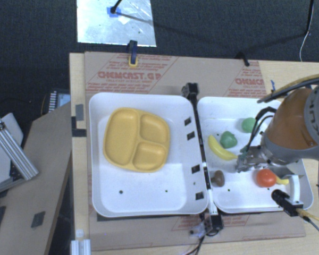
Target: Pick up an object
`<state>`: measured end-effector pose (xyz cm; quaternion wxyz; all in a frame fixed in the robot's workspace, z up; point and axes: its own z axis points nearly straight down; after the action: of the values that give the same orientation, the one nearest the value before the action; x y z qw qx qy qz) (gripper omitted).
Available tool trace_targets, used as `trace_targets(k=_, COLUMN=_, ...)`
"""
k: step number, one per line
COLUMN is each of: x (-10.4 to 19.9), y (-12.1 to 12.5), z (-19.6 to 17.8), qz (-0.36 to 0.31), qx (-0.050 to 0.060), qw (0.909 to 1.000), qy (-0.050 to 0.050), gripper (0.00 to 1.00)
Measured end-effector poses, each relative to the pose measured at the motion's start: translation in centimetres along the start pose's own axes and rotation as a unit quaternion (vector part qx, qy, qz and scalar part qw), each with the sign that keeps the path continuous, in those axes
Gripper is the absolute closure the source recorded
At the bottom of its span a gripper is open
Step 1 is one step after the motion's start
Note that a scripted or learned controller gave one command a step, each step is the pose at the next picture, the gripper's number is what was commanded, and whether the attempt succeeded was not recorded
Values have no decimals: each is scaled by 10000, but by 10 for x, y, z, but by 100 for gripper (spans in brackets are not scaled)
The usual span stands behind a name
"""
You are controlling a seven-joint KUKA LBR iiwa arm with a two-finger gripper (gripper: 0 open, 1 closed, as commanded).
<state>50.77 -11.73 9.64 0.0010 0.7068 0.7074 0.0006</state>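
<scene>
Overhead view of the counter (pixel 287 70) with two shallow white bins side by side. The left bin (pixel 103 195) carries a yellow divided plate (pixel 136 139), lying flat and apart from the loose items — probably a sorting target rather than something to grasp. The right bin (pixel 239 201) gathers the candidate objects, all within the arm's reach: a yellow banana (pixel 220 148) slanting along the bin's left part, a green pepper-like piece (pixel 228 139) touching or just beside the banana's upper side, a paler green round piece (pixel 248 124) near the back wall, a small brown lump (pixel 218 178) close to the divider between the bins, and a red tomato-like piece (pixel 265 178) with a small yellow object (pixel 282 181) just beside it.

The arm (pixel 295 124), grey with its orange band, reaches in from the right and hangs low over the right bin. The gripper (pixel 246 161) sits between the banana's lower end and the red piece, pointed toward the bin floor — a stance that suits a top-down grasp. How far the fingers stand apart cannot be told from here, as the tool is small and dark against the wrist; nothing is seen between them.

Judged from this layout, the pick is not yet made: every object rests on the bin floor. The banana and the red piece are the nearest candidates; their closeness to neighbours could let a descending tool nudge rather than catch.
</scene>
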Motion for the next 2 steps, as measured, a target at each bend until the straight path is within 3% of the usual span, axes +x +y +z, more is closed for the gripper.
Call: trace_targets(k=2, x=-1, y=2, z=-105, qz=-13, qx=-28, qw=10000, qy=-7, gripper=100)
